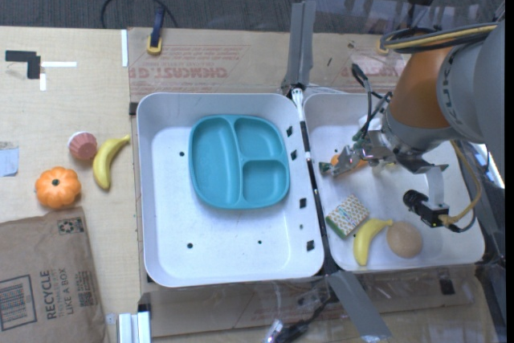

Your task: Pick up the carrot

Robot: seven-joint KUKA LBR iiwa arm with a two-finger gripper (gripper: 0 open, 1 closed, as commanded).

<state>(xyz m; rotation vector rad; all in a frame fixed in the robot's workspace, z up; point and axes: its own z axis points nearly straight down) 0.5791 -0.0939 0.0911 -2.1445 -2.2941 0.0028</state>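
In right bin (pixel 474 249): carrot (pixel 344 165), banana (pixel 366 237)

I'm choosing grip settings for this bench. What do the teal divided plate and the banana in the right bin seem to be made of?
The teal divided plate looks like moulded plastic with a matte finish: uniform colour, rounded compartment ridges. The banana in the right bin is probably a plastic toy: even yellow, smooth skin, though real fruit cannot be ruled out.
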